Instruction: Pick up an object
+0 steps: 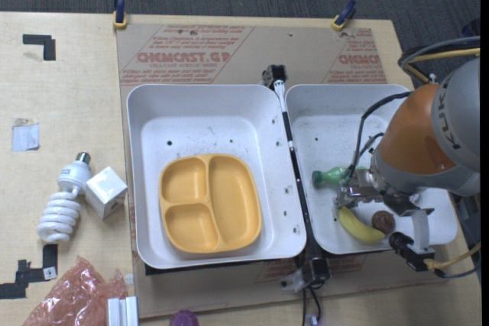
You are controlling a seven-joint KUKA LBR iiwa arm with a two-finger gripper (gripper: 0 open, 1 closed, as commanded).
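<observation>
- Starting big: the desk (61, 118) is pale wood with a brown cardboard sheet (191, 50) clamped on top, and two white bins sit side by side on that sheet.
- Left bin (145, 118) has a yellow divided plate (210, 202) lying flat in it, toward the near side, three compartments, nothing on it.
- Right bin (321, 111) is where the arm (428, 141) comes in from the right, grey body with the orange band hanging over the bin's right half.
- End effector (353, 193) is low in the right bin, just right of a green bottle (330, 176) and just above a banana (359, 227). Honestly can't tell if it's open or closed, the wrist hides too much, and nothing visibly sits in its grip.
- Banana lies on the bin floor near the front wall, tilted, with a small brown round thing (383, 221) touching or just beside its right end.
- Green bottle lies on its side near the bin's left wall, well clear of the banana.
- Off to the left on the bare desk: a spiral light bulb (63, 202) next to a small white cube (106, 191), and some crinkly pink plastic (72, 294) at the front edge.
</observation>
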